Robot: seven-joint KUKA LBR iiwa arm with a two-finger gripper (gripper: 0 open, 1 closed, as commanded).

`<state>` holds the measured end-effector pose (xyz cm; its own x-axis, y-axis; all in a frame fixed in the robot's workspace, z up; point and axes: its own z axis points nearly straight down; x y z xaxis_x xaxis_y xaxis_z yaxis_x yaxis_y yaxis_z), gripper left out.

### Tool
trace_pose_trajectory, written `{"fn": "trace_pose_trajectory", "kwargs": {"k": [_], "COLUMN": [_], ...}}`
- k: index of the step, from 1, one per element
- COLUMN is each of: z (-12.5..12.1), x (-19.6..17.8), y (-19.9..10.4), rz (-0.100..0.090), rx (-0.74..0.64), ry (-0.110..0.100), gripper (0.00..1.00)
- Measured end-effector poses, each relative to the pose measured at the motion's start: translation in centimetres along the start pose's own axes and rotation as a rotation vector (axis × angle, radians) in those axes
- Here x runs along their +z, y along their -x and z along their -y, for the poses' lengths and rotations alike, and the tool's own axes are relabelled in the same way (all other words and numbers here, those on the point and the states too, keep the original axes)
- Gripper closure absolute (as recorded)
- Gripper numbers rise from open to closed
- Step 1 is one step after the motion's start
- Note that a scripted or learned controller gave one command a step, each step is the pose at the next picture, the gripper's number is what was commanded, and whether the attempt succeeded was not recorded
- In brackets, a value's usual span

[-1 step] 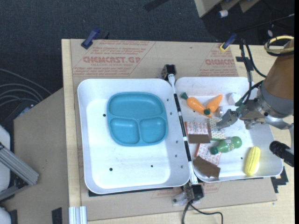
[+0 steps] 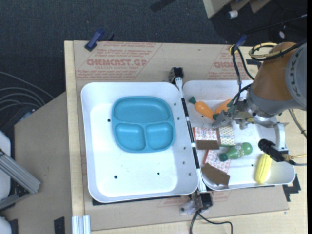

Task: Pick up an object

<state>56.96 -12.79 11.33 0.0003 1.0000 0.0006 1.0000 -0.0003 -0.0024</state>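
The claw (image 2: pixel 228 117) hangs low over the upper middle of the right shallow white bin (image 2: pixel 209 85), at the end of the grey arm with its orange band, and whether it is spread or pressed together cannot be told from this angle; nothing can be seen pinched in it. Just to its left lies the orange plastic carrot with a green tip (image 2: pixel 205 109), slanting toward the bin's left wall and so close to the claw that contact cannot be ruled out. Directly below the claw lies a small checkered square packet (image 2: pixel 227 134), and beside that, further left, a flat patterned packet with a dark brown band (image 2: pixel 207 138). Lower down lies a green plastic bottle (image 2: pixel 238 151) on its side, and near the bin's lower left corner a patterned card with a brown end (image 2: pixel 216 172). A yellow plastic corn cob (image 2: pixel 263 168) lies near the lower right corner, well apart from the claw. The left white bin (image 2: pixel 97 145) holds a blue sectioned plastic plate (image 2: pixel 143 122). Both bins sit on a pale surface (image 2: pixel 126 62) printed with red lettering.
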Motion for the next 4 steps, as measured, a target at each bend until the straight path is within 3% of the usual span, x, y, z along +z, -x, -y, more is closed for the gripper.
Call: {"fn": "trace_pose_trajectory", "kwargs": {"k": [1, 2, 3, 4], "z": [-3.7, -3.7, -3.7, -3.8], "x": [2.9, 1.8, 1.9, 0.9], "y": [-1.7, -1.7, -1.7, -1.7], "rz": [0.000, 0.001, 0.000, 0.000], "rx": [-0.001, 0.000, 0.000, 0.000], "ry": [0.003, 0.006, 0.005, 0.007], "gripper": [0.00, 1.00, 0.00, 1.00]}}
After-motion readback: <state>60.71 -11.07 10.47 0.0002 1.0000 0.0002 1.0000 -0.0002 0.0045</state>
